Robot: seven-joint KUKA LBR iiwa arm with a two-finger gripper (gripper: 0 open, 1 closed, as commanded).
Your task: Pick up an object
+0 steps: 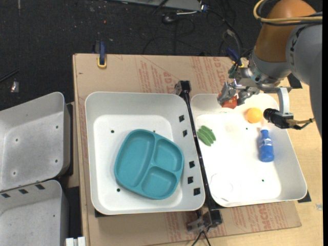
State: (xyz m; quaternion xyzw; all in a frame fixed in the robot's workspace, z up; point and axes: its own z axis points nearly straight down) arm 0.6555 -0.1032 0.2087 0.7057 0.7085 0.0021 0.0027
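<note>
My gripper [230, 97] is at the far left corner of the right bin [287, 188], reaching in from the right under the orange-banded wrist. A small red object [229, 103] shows directly at its tip, partly hidden by it; whether it is gripped is unclear. An orange ball [252, 115] lies just to the right of the gripper. A blue bottle [265, 146] lies nearer the front right. A green ridged object [206, 135] rests by the bin's left wall.
The left bin [97, 137] holds a teal divided tray [149, 163]. A black divider [192, 137] separates the two bins. Grey metal panels [31, 137] lie off the bench to the left. The arm's cable loops by the ball.
</note>
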